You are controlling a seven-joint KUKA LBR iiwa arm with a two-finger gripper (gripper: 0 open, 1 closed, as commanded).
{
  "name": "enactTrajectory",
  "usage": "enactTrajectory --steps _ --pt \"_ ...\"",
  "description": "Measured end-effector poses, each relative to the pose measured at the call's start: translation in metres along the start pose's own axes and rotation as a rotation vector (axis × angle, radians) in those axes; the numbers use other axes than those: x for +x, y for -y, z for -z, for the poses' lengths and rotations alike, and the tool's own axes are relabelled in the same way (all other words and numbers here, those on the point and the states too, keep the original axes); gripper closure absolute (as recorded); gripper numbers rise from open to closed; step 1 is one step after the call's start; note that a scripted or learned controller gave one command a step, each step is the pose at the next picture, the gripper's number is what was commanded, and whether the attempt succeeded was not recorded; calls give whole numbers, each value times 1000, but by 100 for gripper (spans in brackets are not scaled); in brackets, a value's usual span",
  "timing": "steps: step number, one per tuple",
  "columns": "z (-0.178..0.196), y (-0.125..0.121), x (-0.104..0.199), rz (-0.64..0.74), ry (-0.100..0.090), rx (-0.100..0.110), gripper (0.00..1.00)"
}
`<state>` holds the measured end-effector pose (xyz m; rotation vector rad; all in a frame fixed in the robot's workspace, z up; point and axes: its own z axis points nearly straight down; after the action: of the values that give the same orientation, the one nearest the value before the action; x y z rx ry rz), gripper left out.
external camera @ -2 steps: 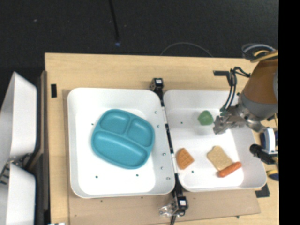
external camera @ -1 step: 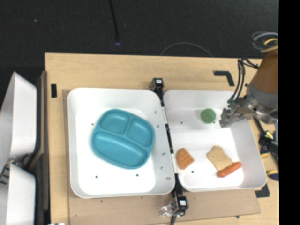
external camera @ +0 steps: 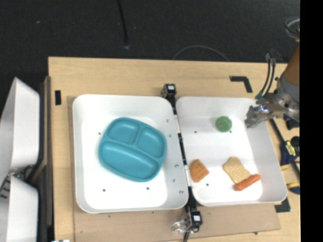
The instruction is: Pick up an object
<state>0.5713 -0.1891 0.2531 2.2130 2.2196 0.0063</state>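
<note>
**Approach phase: nothing grasped, gripper at the far right rim**

You are at the start of the pick, by my reading. All candidate objects lie loose in the right bin (external camera: 262, 150): a green ball (external camera: 223, 123) towards the far side, an orange cracker-like piece (external camera: 199, 171) near the centre divider, and a slice of bread (external camera: 236, 169) with a carrot (external camera: 247, 182) touching its near edge. The left bin (external camera: 86, 150) carries a blue divided plate (external camera: 132, 148).

The gripper (external camera: 255, 115) sits over the right bin's far right rim, well apart from every item. Nothing lies between its tips; the view is too small to tell you how far they stand apart.

Arm pose: the arm enters from the right, wrist low over the bench edge, tool pointing inward towards the bin.

Next move, as a judgement: the ball is nearest, so you would want a short travel leftward, then a descent centred on it. Round shape; expect it to roll if the closing is off-centre.
</note>
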Motion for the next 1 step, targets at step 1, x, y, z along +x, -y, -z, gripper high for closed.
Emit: enactTrajectory --steps 1 --pt "-11 -10 49 3 -2 7 100"
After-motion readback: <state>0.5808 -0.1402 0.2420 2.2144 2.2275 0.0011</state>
